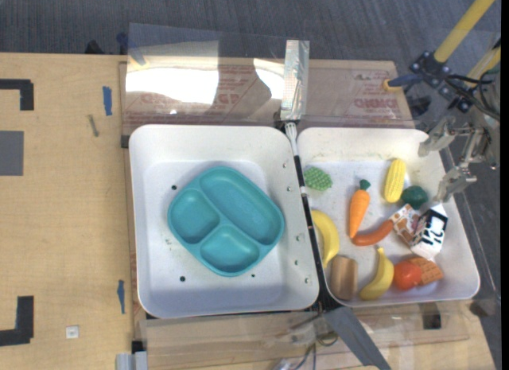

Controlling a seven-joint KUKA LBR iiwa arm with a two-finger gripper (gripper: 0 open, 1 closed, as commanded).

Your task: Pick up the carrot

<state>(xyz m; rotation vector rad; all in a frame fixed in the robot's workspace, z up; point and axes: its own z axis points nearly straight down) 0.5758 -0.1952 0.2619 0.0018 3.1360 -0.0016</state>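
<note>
In the right bin (457, 281), just left of its middle, the carrot (359, 208) lies flat on the white floor with its long axis running nearly up and down the view, tipped a little so the top leans right. Its small green leafy cap sits at the upper end, toward the far wall of the bin, and the body narrows to a blunt tip at the lower end, toward the near wall. The body is plain bright orange, smooth and toy-like, thickest just below the cap. Taking the carrot as the landmark: a green bumpy piece (317, 178) lies up and to its left, a yellow corn cob (394, 180) stands up and to its right, and a dark green round item (414, 196) sits farther right of that. An orange-red curved piece (374, 235) touches or nearly touches the carrot's tip on the lower right. A banana (325, 234) lies to its lower left, a brown item (343, 275) below it, and a second banana (380, 275) below and right. The end effector (460, 168) hangs over the bin's right rim, well apart from the carrot and up to its right; whether it is released or clenched cannot be told, and nothing shows in its grasp. The left bin (151, 225), beyond the carrot's left, carries a teal divided plate (226, 219).
</note>
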